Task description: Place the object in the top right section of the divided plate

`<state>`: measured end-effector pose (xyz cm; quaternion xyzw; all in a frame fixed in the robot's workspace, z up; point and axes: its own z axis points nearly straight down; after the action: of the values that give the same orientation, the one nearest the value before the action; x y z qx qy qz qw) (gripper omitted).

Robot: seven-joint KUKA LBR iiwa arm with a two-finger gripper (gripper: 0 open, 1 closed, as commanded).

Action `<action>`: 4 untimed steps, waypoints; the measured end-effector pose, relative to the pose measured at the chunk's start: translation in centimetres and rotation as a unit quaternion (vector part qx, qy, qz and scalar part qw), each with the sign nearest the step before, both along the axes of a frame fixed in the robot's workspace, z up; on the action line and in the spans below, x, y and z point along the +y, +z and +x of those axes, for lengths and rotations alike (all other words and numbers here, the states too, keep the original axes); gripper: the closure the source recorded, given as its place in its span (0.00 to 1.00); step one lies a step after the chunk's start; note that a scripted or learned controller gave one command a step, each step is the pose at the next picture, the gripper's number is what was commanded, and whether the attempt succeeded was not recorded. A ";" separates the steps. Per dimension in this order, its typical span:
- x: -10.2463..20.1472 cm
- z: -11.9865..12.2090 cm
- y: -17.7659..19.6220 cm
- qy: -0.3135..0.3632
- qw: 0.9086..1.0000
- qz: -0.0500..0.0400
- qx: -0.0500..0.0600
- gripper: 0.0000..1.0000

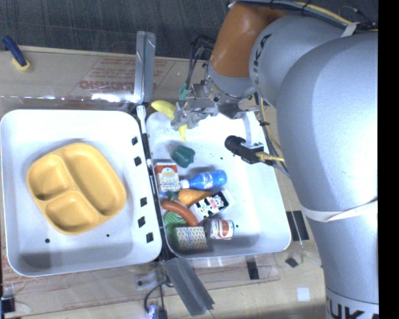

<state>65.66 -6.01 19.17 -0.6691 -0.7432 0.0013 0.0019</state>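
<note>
Banana (162, 107): it is lying in the far left corner of the right bin (269, 234), close to the divider wall. Only its left part is showing, because the gripper is covering the rest. A small yellow tip is sticking out lower down, just under the gripper.

Gripper (186, 116): it is hanging right over the banana's right end. Metal parts and cables are crowding the view there, so I cannot tell how it is standing, or if it is really touching the fruit.

Arm (319, 125): the big grey body is filling the right side and is hiding the right wall of the right bin. The orange band (243, 38) is sitting above the wrist.

Divided plate (76, 186): the yellow plate is resting in the left bin (26, 128), well apart from the banana. It is turned at a slant, with three sections.

Teal object (183, 155): it is lying just below the gripper; the shape is hard to make out.

Pile of things: near the front of the right bin a small carton (167, 176), a blue and white bottle (206, 179), a carrot (194, 196), a sausage (179, 212), a dotted black and white piece (211, 205), a can (221, 228) and a green-edged grater-like thing (186, 238) are crowding together, partly overlapping.

Black part (243, 149): it is sticking out with a cable, beside the arm.
</note>
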 end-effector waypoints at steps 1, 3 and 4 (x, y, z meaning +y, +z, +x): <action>6.9 -3.2 2.0 0.045 0.999 0.000 0.000 1.00; 10.3 -10.2 -0.1 0.073 0.997 0.000 0.000 1.00; 17.8 -8.3 -5.9 0.096 0.995 -0.001 0.001 1.00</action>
<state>57.38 11.77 13.27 -0.5945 -0.8041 0.0024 0.0018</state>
